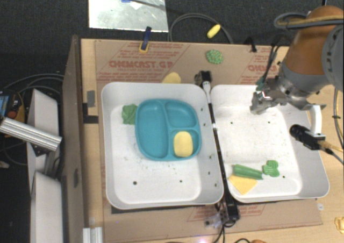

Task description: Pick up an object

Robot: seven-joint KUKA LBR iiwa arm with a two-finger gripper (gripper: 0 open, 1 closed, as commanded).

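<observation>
Nearest the camera, at the front of the right bin [314, 180], lies a yellow wedge [243, 184] with a green bean pod [248, 171] resting across its upper edge. That pod's long axis runs nearly left to right, tipped a little downward toward the right, where its end meets a small green broccoli-like piece [271, 168]. All three sit close together near the bin's front wall.

My gripper [260, 100] hangs over the back part of this same bin, well apart from that cluster, and I cannot tell how my jaws stand; nothing I can make out sits between them.

Over in the left bin [115, 183] rests a teal divided tray [161, 127]. A yellow lemon-shaped piece [183, 143] fills its lower right compartment, long axis roughly upright in view. A green leafy piece [129, 113] touches the tray's left rim.

Behind the bins, the brown cardboard [156, 62] carries red lettering that reads "CHEMCAST GP"; similar red print to the right is partly hidden by my arm. On that board I see a green knobbly piece [214, 56], and a pale yellow piece [172, 78] just at the left bin's back edge. A yellow capsule-shaped piece [214, 31] lies beyond the board on the dark floor.
</observation>
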